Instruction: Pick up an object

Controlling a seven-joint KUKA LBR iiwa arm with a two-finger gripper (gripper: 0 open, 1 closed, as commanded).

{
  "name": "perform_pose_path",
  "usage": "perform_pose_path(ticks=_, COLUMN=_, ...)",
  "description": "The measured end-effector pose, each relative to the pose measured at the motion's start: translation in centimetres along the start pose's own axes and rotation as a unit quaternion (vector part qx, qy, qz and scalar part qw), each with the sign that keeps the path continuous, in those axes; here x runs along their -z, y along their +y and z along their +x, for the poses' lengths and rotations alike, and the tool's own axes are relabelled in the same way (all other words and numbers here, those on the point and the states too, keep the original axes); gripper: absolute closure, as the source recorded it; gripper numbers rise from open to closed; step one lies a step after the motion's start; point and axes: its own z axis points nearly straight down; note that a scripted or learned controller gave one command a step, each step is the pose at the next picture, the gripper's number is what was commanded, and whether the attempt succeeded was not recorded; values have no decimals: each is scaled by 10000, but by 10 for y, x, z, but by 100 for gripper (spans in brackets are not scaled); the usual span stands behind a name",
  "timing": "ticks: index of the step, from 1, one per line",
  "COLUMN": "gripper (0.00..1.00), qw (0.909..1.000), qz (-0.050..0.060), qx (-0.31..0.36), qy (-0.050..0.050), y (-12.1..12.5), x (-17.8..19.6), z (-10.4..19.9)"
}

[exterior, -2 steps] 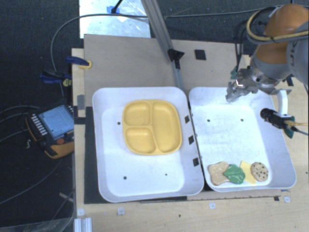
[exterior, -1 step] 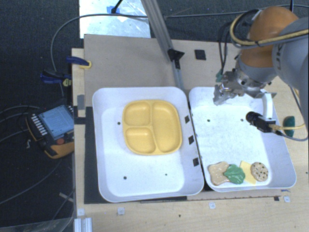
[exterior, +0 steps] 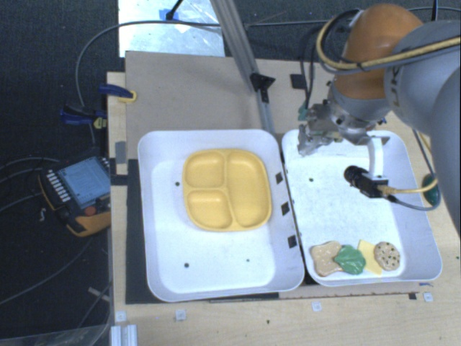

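I read the layout as a sorting setup: two white bins sit side by side on the tabletop (exterior: 180, 85), so that things can be lifted from one and dropped in the other. The left bin (exterior: 166, 265) carries a yellow divided plate (exterior: 226, 189) in its upper middle. The right bin (exterior: 324, 215) keeps the small food pieces bunched along its lower edge, at the lower right of the frame: a tan toast piece (exterior: 324, 257), a green leaf (exterior: 350, 259) touching it, a yellow cheese slice (exterior: 368, 253) partly under the leaf, and a chocolate chip cookie (exterior: 387, 254) at the right end. Any one of them would serve as the thing to pick up.

The arm (exterior: 403, 56) comes in from the upper right, its orange band above the wrist, which bends down over the upper part of the right bin. The gripper (exterior: 317, 134) hangs near that bin's upper left corner, well apart from the food. I cannot tell how the jaws stand from this angle.
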Motion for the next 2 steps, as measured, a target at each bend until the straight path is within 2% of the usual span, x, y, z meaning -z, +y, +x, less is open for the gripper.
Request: perform_pose_path(ticks=2, gripper=100, qw=10000, qz=0, qx=-2, qy=2, y=-6, x=7, z=97)
